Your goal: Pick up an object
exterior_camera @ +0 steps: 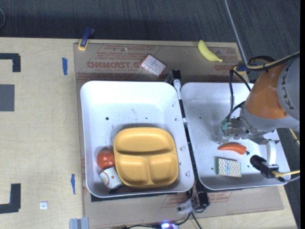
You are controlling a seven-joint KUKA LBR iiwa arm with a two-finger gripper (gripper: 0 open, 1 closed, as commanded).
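Two things lie near the pincer in the right bin; whether it is spread I cannot tell, so it likely needs lowering onto the orange piece.

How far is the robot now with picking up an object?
Nothing looks picked up yet. The tool is low inside the right bin, just above the orange carrot-like piece, which lies on the bin floor beside the small green packet. Left to do: grasp and lift. The yellow tray in the left bin is untouched.
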